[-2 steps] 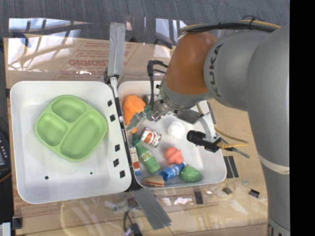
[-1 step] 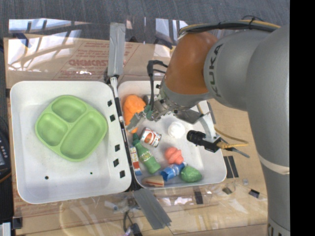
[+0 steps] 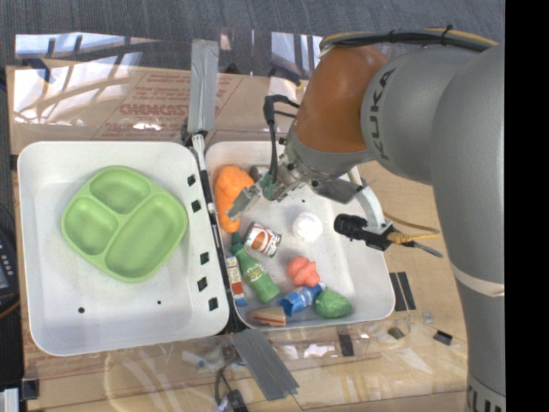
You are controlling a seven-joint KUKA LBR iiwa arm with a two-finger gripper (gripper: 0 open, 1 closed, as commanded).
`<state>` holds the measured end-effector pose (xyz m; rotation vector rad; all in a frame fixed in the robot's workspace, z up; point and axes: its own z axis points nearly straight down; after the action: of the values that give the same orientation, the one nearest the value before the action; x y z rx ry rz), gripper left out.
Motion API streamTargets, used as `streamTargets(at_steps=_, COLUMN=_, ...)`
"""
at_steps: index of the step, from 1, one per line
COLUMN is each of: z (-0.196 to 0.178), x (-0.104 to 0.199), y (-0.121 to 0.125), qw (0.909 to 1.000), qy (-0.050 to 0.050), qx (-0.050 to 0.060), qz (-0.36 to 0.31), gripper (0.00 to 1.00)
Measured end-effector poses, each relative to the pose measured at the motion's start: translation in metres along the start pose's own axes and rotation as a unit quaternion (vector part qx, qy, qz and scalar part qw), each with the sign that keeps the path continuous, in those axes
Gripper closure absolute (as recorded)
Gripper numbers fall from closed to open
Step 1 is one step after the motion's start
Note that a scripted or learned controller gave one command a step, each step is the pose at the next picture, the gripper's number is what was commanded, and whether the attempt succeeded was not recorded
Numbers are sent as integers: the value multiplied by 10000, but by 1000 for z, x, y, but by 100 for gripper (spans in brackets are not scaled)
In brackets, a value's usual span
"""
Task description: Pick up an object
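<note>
The light green three-compartment plastic plate (image 3: 124,221) in the left bin looks smooth and matt. The two shallow white plastic bins (image 3: 51,316) have a faint sheen. The far brown cardboard sheet (image 3: 129,106) looks dull and papery.

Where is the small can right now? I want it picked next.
The can lies in the right bin, toward its left side, just below the orange toy and above the green bottle, with the gripper above it.
</note>
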<state>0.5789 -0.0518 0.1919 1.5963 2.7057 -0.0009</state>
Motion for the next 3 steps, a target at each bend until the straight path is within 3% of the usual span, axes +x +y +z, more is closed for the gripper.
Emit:
streamTargets(at_steps=1, z=1, x=-1, y=-16, qw=9994, qy=15, qx=18, qz=-348, gripper=0)
streamTargets(at_steps=2, z=0, x=-38, y=25, qw=9985, qy=2, qx=2, qz=-556, gripper=0)
streamTargets(at_steps=3, z=1, x=-18, y=34, qw=9974, qy=15, qx=19, qz=-718, gripper=0)
